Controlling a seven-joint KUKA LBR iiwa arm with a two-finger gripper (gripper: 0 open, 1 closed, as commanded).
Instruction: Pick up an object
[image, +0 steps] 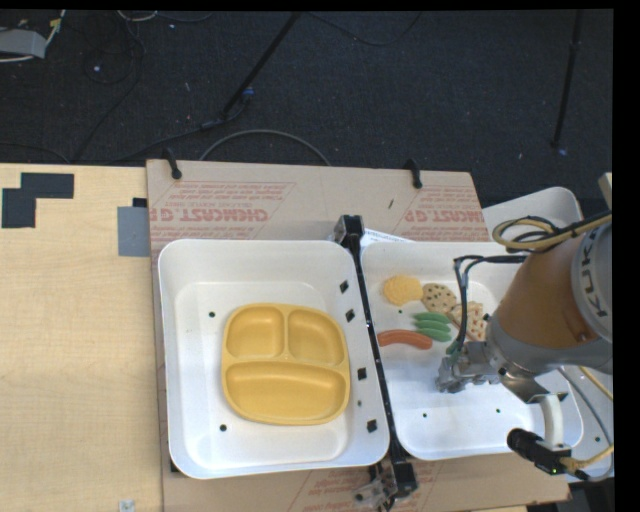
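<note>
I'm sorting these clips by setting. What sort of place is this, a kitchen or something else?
Most likely a robotics lab test bench, not a kitchen: two white bins sit on cardboard, the food looks like toy pieces beside a yellow divided tray, and loose cables trail over a dark floor.

Small toy foods clustered in upper middle of right bin (480, 440), all lying flat on white floor. Yellow round piece (402, 290) farthest left and up. Speckled tan cookie (437, 296) just beside it on right. Green bean pod (433, 325) below cookie. Red-orange hot dog (404, 340) lowest, lying horizontal. Brown-dotted cracker (470, 318) rightmost, partly hidden behind arm.
</note>
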